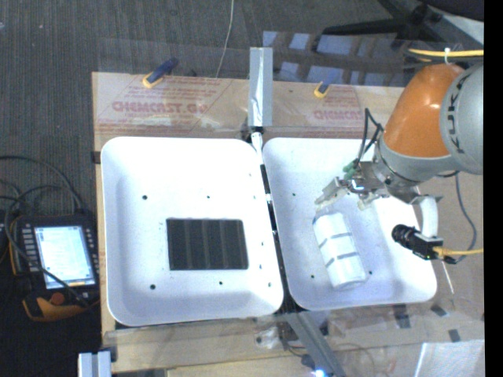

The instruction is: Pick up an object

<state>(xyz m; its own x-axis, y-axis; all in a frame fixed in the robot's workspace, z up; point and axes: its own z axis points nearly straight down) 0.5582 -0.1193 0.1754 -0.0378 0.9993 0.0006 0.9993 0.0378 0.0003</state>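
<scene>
Bench bins (118,210): dark panel (207,243) left, white cylinder (339,249) right

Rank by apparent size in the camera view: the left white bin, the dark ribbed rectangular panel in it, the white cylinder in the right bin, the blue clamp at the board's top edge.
1. Left white bin
2. Dark ribbed rectangular panel
3. White cylinder
4. Blue clamp

The gaps are clear, so no ties.

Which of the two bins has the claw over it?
The right bin, holding the white cylinder; the claw hangs over it. The left bin holds a dark slatted panel.
</scene>
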